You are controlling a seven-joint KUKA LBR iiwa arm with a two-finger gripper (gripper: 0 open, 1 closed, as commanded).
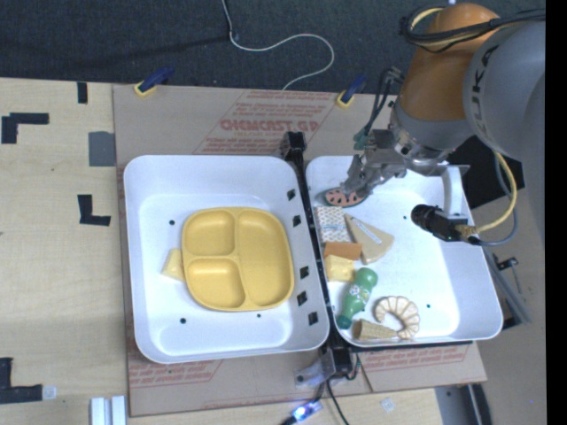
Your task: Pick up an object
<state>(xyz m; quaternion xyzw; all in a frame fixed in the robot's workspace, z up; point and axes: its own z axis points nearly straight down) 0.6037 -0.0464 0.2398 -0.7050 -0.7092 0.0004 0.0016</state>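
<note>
Disc [334,198]: small, round, flat, pinkish-brown with dark speckles. It lies in the right bin [443,282], in the far-left corner, close to the wall shared with the left bin [146,237]. The gripper [353,193] is down right at the disc's right edge. Touching or not: can't tell. Gripper apart or together: can't tell either.

Counts:
- **Bins:** two, white, side by side.
- **Left bin:** one yellow plate [239,259] with three compartments, flat in mid-bin. One yellow wedge [172,264] pokes out at the plate's left edge.
- **Right bin:** eight pieces, all in the left half.
  - the disc
  - one checked cracker [332,225] just in front of the disc
  - one pale slice [370,239] right of the cracker
  - one orange block [343,251]
  - one yellow block [337,269] touching the orange one
  - one green bottle [355,294] lying tilted
  - one curled tan shrimp [398,314]
  - one tan chip [373,330] at the near edge beside the shrimp

Surface: the bins sit on cardboard [257,127] with red print, with two clamps [155,80], one at each far corner. The cardboard lies on a pale wood bench [53,264] with black tape marks. Beyond is a dark carpet [106,16] with a thin white cable [275,42] looped on it.
</note>
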